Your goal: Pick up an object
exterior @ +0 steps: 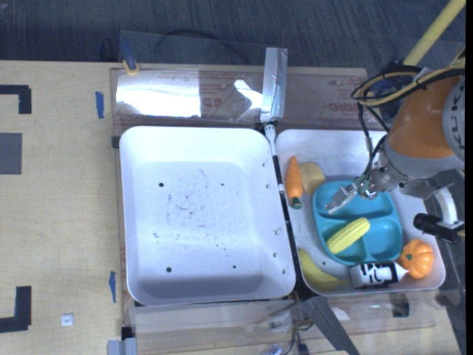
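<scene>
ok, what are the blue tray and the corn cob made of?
Blue tray: looks like moulded plastic, smooth and slightly glossy, uniform colour with soft rounded compartment walls. Corn cob: probably toy plastic or rubber, uniform yellow with a ridged surface; which one is unclear.

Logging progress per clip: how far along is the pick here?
Done: the claw is down over the blue tray in the right bin. In hand: nothing visibly gripped. Left: grasp and lift something, such as the corn, carrot or pumpkin.
</scene>
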You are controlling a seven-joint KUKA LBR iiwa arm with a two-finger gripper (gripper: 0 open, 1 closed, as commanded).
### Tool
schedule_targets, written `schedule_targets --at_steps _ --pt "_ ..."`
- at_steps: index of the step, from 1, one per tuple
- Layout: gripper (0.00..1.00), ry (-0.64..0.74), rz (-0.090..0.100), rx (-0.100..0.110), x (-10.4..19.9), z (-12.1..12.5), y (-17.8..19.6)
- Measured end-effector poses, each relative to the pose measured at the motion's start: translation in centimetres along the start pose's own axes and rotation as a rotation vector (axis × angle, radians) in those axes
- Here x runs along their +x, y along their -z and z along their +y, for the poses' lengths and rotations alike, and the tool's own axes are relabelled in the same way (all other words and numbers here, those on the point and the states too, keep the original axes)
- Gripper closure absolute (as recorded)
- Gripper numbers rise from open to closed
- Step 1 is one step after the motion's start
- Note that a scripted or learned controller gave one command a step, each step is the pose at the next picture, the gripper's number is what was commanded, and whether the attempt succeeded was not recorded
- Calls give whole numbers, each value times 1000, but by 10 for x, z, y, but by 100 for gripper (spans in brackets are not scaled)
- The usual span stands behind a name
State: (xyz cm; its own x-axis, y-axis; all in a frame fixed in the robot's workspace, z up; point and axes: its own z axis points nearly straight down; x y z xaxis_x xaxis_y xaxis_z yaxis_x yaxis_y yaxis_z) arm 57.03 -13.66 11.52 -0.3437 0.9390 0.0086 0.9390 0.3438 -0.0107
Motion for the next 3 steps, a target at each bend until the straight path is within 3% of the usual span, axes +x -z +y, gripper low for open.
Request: schedule_targets --at_steps 1,2,3 --pt "100 -4 -7 -8 -4 1 13" --pt "100 -184 -12 -21 -46 34 -24" --pt "100 -47 -13 -17 -74 46 95"
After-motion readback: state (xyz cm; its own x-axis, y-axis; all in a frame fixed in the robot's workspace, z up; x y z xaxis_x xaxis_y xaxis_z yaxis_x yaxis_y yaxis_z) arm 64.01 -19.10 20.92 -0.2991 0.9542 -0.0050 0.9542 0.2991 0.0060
